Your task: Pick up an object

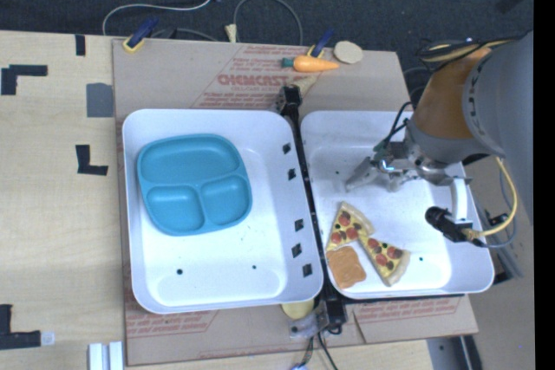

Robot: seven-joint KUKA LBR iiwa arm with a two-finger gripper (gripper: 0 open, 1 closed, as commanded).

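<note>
Pizza slice (348, 225), toy, triangular, is lying flat in the right bin (347, 130), toward that bin's near edge. Yellow crust and red topping dots are showing on its face. Its long axis is running on a slant, the narrow tip pointing toward the near left and the crust end toward the bin's far side.

Second pizza slice (385, 258), same make, is lying just beside the first, toward the near right corner of the right bin. Its long axis is slanting the other way, from the bin's middle toward the near right corner.

Toast piece (347, 268), brown and roughly square, is sitting at the near left of the right bin, touching or all but touching the first slice's tip.

Gripper (357, 178) is hanging over the middle of the right bin, reaching leftward from the grey arm with its orange band (442, 100). Whether its tips are spread or closed cannot be told, and nothing is seen pinched in it.

Blue divided plate (195, 183), three compartments, is resting in the left bin (143, 264), toward that bin's far left.

Toy carrot (312, 63) and a round tan disc (349, 53) are lying on the desk's cardboard sheet (208, 69), beyond the bins' far edge.
</note>
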